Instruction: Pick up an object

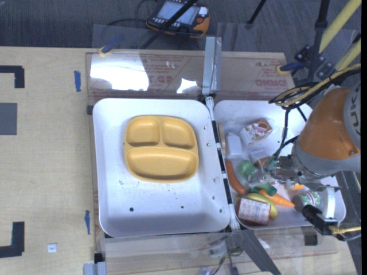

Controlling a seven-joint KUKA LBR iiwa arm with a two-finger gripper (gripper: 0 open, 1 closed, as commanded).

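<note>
Over the right bin (338,211), left of the orange-banded arm (330,133), the gripper (279,173) hangs low above a toy heap (carrot (279,200), green piece (246,168)); its grip state is hidden.

Smooth, glossy white plastic is seen in the left bin (114,199); matt yellow plastic forms the divided tray (161,148). The bench (46,171) appears as pale matt wood. Clear, reflective sheeting (149,73) stands far behind.

Toy foods (258,196) heaped in right bin (241,110), orange carrot (280,200) frontmost
</note>
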